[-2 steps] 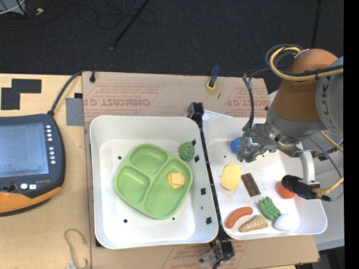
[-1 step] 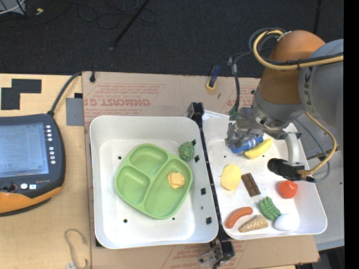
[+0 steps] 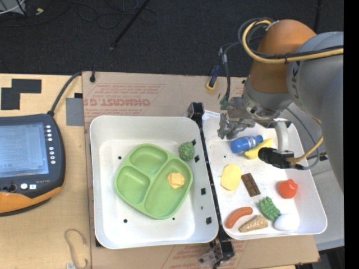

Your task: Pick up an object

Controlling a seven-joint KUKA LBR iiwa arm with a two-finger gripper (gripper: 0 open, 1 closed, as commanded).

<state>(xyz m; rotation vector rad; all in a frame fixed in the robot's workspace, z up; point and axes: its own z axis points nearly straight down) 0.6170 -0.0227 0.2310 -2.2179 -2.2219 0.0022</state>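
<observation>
Two white bins side by side. Gripper (image 3: 231,129) sits low over the far-left corner of the right bin (image 3: 314,206); can't tell whether it is spread or closed, nothing visibly held.

Nearest pick candidate: blue bottle (image 3: 245,144), smooth cylinder, lying on its side just right of the gripper, close but apparently not gripped. A yellow piece (image 3: 259,149) lies against the bottle on the near side.

Nearer the camera from the gripper, same bin: pale yellow rounded lump (image 3: 230,177), brown chocolate-bar-shaped block (image 3: 250,184), red tomato-like ball (image 3: 288,189), knobbly green piece (image 3: 269,208), orange-red sausage (image 3: 239,216), tan textured wedge (image 3: 254,223), glossy white egg shape (image 3: 285,222).

Left of the gripper, left bin (image 3: 106,206): green three-compartment plate (image 3: 134,178), a small yellow item (image 3: 176,179) in its right compartment; bumpy green broccoli-like piece (image 3: 187,150) just off the plate's far-right edge.
</observation>
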